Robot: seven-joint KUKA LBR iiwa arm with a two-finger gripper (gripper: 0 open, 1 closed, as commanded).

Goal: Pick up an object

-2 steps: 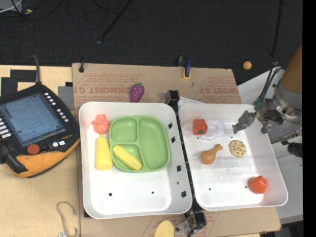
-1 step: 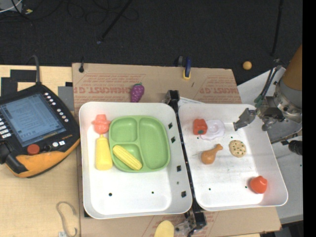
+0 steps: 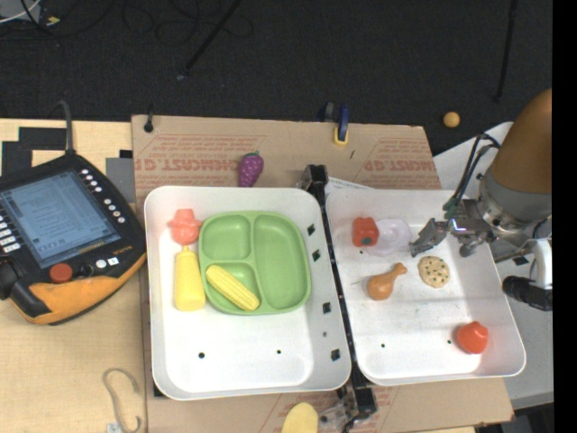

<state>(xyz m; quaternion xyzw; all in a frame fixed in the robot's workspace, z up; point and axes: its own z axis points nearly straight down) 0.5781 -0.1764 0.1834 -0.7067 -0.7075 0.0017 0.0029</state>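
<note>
In the right bin lie a red-orange pepper, a brown chicken drumstick, a speckled round cookie and a red tomato. My gripper hovers over the bin's right half, just above the cookie. It is open, its fingers spread to either side with nothing between them. The grey arm with its orange band comes in from the right.
The left bin holds a green divided plate, a corn cob, a yellow bottle and a pink toy. Purple grapes lie on the cardboard behind. A teach pendant sits far left.
</note>
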